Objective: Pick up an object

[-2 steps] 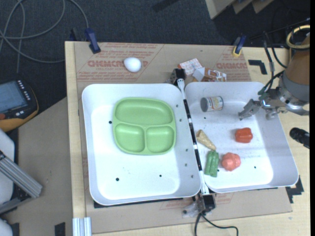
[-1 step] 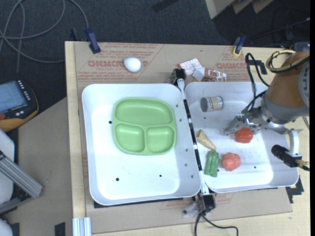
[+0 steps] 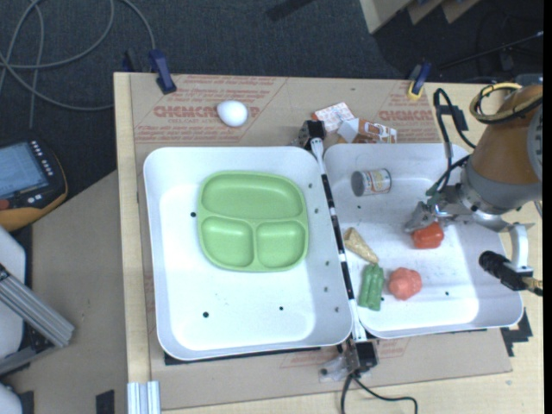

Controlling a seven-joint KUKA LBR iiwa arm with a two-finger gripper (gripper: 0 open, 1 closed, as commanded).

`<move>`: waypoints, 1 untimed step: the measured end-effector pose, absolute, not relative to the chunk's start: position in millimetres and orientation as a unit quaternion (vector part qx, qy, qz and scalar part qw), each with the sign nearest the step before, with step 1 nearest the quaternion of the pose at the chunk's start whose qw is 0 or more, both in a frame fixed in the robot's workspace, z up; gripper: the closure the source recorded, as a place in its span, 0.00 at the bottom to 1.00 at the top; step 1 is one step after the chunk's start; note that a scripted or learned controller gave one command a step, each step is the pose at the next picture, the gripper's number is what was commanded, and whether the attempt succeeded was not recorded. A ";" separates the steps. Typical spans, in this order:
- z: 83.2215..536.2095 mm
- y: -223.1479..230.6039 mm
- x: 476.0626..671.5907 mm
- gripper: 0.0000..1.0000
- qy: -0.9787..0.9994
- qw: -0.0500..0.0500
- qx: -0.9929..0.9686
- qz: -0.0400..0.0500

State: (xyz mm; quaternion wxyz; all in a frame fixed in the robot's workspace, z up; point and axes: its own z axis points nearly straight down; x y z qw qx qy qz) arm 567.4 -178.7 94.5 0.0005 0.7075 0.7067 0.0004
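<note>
1. Camera view, my pincer (image 3: 425,220): it is down inside the right bin (image 3: 448,313), reaching in from the right side, with my grey wrist and orange band above it. Whether it is spread or pressed together I cannot tell; the tips are too small and dark to read.

2. Camera view, task thing: a red tomato-like piece (image 3: 429,236) lies on the bin floor just below and touching, or all but touching, the tip of my pincer. I cannot confirm that it sits between the tips.

3. Camera view, right bin contents: a small tin can (image 3: 372,181) lies on its side near the far wall, well apart from my pincer. A tan wedge-shaped piece (image 3: 360,246) lies near the left wall. A green vegetable-like piece (image 3: 371,286) lies just below it, and an orange-red round piece (image 3: 404,283) sits just beside the green one, on its right.

4. Camera view, left bin (image 3: 172,317): it holds a green divided tray (image 3: 254,220) with three compartments, nothing in them.

5. Camera view, surroundings: a white egg-shaped object (image 3: 231,112) rests on the cardboard beyond the left bin. Crumpled wrappers (image 3: 349,124) lie beyond the seam between the bins. Two blue clamps (image 3: 160,71) grip the far edge of the board.

6. Camera view, obstruction: nothing lies between my pincer and the red piece.
</note>
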 end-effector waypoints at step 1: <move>185.0 -81.0 587.8 1.00 0.708 0.000 0.707 0.001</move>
